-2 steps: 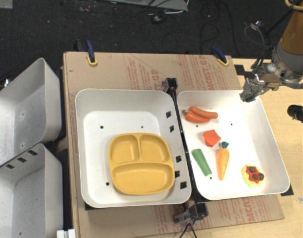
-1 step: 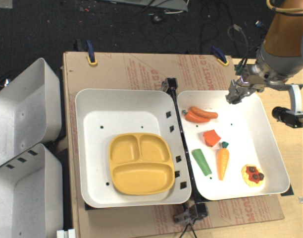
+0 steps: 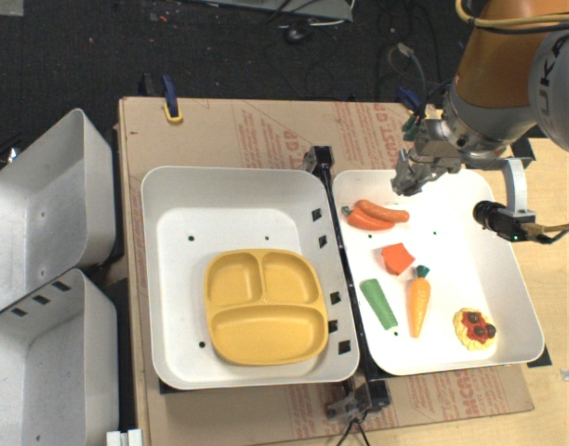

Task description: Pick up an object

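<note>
Orange toy hot dog (image 3: 377,215) looks light, rigid and slick; grip across its narrow middle; whether the gripper (image 3: 408,182) above it is clenched, I cannot tell

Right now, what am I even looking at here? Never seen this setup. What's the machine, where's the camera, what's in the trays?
This is one fixed camera above a bench, looking down at a slant. The grey machine with the orange band coming in from the right is a robot arm; its tip is the gripper, the part that grabs things. It hangs over the far edge of the right bin, near the hot dog, with nothing visibly between its fingers.

Two shallow white bins sit side by side. The left bin holds a yellow divided plate. The right bin holds toy food: the hot dog, an orange block, a green stick, a carrot and a small pizza piece.

The job is to pick up one object.
</note>
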{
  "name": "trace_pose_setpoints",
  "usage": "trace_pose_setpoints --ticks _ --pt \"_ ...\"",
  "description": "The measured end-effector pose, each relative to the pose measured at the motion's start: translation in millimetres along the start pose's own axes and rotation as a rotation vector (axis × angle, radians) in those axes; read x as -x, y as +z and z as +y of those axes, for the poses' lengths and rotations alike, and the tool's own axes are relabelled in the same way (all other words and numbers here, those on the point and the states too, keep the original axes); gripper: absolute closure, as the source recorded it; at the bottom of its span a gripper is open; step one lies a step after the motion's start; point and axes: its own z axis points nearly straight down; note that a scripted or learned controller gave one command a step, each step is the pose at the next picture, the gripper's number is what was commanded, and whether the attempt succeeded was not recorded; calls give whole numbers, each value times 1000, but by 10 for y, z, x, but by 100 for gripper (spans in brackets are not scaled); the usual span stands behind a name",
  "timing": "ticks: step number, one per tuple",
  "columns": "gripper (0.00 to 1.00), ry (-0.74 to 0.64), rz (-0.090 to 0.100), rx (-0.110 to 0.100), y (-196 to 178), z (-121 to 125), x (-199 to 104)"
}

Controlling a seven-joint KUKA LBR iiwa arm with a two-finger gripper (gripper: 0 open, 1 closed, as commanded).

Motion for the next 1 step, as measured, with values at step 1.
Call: trace_pose_setpoints --ticks 1 --pt "100 1 0 -2 182 -19 -464"
